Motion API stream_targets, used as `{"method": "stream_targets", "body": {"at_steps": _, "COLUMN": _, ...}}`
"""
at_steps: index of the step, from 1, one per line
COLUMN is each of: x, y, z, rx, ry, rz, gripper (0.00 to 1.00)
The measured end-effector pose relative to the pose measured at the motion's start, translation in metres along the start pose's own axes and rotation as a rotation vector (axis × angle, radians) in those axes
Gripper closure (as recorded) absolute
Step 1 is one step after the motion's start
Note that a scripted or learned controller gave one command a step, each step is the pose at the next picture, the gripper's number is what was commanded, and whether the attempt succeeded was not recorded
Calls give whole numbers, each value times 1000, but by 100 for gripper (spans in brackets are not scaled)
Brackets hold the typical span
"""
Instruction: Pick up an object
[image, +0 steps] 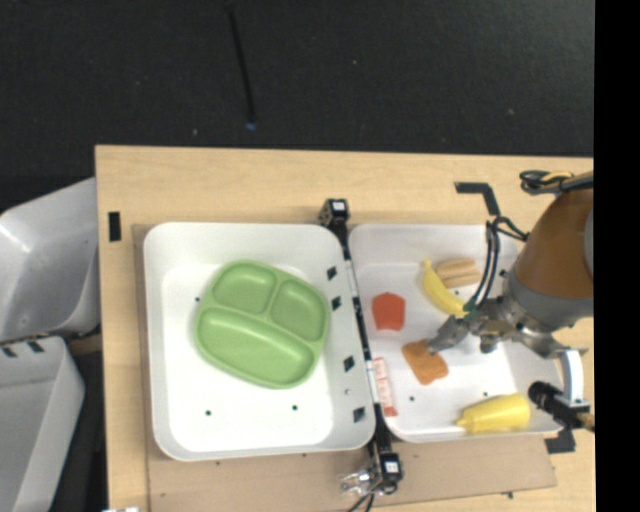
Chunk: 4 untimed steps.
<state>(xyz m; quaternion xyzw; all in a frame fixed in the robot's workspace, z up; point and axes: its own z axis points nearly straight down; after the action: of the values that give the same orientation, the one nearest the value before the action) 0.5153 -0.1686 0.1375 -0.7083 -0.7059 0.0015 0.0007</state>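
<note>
gripper (447, 338) low in right bin (400, 420); finger opening cannot be told, nothing seen held | orange block (425, 362) just beneath/beside tip, banana (438, 288) just behind | risk: block nudged aside if descent is off-centre

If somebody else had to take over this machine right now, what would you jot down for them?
Gripper: low in the right bin, its tip at the upper right edge of the orange block; whether the fingers are open or shut is not clear.
Right bin also holds a red block, a banana with a tan piece beside it, and a yellow bottle-like toy.
Left bin holds a green divided plate.
Done: the arm has reached the objects.
Left: nothing is visibly gripped or lifted, so the pick is yet to be made.
</note>
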Motion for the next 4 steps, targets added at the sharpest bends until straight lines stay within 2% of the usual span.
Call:
{"method": "stream_targets", "body": {"at_steps": 1, "x": -1, "y": 0, "z": 39, "rx": -1, "ry": 0, "rz": 0, "gripper": 0}}
{"method": "stream_targets", "body": {"at_steps": 2, "x": -2, "y": 1, "z": 26, "rx": -7, "ry": 0, "rz": 6, "gripper": 100}}
{"method": "stream_targets", "body": {"at_steps": 4, "x": -15, "y": 8, "z": -97, "rx": -12, "ry": -2, "rz": -6, "gripper": 100}}
